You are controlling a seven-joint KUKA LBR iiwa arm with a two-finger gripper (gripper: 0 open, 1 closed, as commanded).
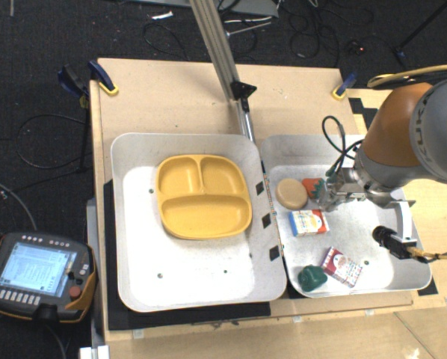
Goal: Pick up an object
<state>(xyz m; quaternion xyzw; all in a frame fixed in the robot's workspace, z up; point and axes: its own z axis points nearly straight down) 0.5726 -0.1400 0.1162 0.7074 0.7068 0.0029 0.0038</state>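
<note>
- Lowest in the frame, off the counter's [171, 96] left corner, a teach pendant [38, 274] lies on the dark floor with its screen lit, presumably parked within an operator's reach.
- Moving right, the left bin [134, 275] carries a yellow divided plate [204, 196], lying flat near the bin's middle and well apart from the arm's work area.
- A slanted metal pole [217, 40] rises from the counter above the seam between the bins; it looks like a support post.
- Next, the right bin [410, 279] holds the loose candidates for picking: a round tan piece [291, 193], a small white carton [308, 222] just below it, a green lump [312, 277] near the front rim, and a red-and-white packet [341, 266] just beside the lump.
- Furthest right, the end effector [324, 191] sits low in that bin, just beside the tan piece and a small red item [312, 185], apparently lined up for a grasp there.
- Whether its grasping parts are spread or closed I cannot tell; nothing visibly sits between them.
</note>
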